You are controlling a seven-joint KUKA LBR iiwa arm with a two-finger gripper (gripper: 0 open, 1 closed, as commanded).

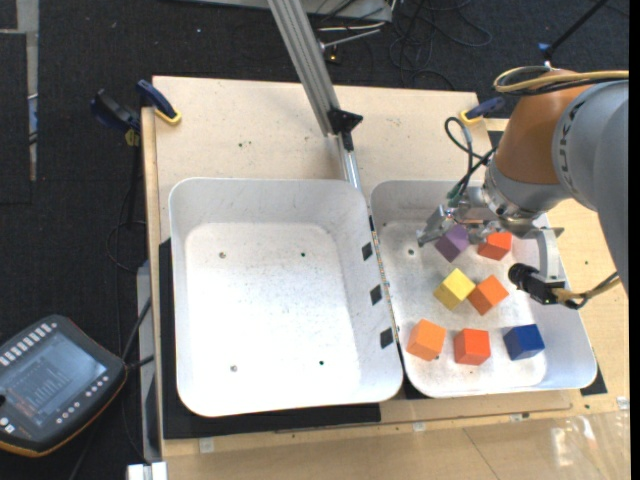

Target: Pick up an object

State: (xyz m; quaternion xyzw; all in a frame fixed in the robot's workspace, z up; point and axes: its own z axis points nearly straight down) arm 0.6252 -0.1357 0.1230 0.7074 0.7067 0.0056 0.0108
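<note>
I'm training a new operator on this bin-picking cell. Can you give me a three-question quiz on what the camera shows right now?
1. True or false: all the blocks lie in the right bin.
2. How many blocks are orange or red-orange?
3. Which block lies nearest the gripper? A) blue block B) purple block C) yellow block

Key:
1. True.
2. Four: one under the arm, one mid-bin, two in the front row.
3. B, the purple block; the yellow block and blue block lie farther off.
</note>
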